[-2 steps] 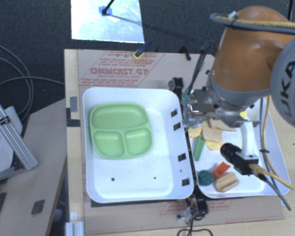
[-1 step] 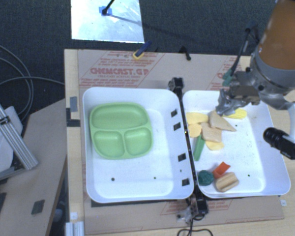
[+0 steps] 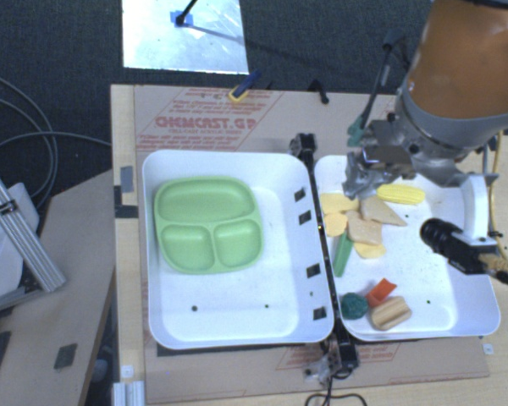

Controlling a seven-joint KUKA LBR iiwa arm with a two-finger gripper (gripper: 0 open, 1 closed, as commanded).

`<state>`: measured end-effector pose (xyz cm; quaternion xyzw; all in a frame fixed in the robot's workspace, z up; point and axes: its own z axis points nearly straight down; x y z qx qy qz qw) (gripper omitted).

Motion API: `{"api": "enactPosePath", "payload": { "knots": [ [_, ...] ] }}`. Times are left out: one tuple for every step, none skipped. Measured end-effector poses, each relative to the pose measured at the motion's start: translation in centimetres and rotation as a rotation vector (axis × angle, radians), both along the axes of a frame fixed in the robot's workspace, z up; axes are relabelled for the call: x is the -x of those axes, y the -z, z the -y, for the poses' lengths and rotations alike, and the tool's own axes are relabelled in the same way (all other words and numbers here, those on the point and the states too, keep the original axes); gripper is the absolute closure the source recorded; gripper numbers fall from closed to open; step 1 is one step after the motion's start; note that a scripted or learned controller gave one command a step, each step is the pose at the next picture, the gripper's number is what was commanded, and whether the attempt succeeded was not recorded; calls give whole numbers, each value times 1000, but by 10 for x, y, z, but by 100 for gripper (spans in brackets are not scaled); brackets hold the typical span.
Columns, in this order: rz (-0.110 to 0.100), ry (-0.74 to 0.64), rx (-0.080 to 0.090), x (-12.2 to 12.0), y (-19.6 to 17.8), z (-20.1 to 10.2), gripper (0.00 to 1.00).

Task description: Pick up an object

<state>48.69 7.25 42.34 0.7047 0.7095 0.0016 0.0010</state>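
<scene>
Gripper (image 3: 361,178) is down over the back-left part of the right bin (image 3: 466,311), just above the cluster of play food. You cannot tell from this angle how wide it stands or whether it has anything — the wrist body blocks the tips. Treat the pick as not yet confirmed.

Candidate objects, all lying in the right bin: a yellow corn cob (image 3: 401,194) near the back, pale cheese-like wedges (image 3: 368,227) and a yellow piece (image 3: 337,203) directly under and beside the gripper, a green stick (image 3: 342,254) along the bin's left wall, then a dark green lump (image 3: 353,305), a small red piece (image 3: 381,292) and a bread-coloured roll (image 3: 390,313) grouped at the front. The nearest to the tool are the yellow piece and the wedges.

Left bin (image 3: 186,320) holds a green divided plate (image 3: 208,225), untouched by the arm.

Progress, as judged: approach done, arm positioned at the pile — grasp and lift remain. Nothing is visibly raised off the bin floor. Watch the overlapping wedges; a close there may catch an edge only.
</scene>
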Motion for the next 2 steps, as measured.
{"api": "enactPosePath", "payload": {
  "knots": [
    [-6, -1, 1, 0, 59, -28, 100],
    [1, 8, 0, 0, 26, -5, 100]
  ]
}}
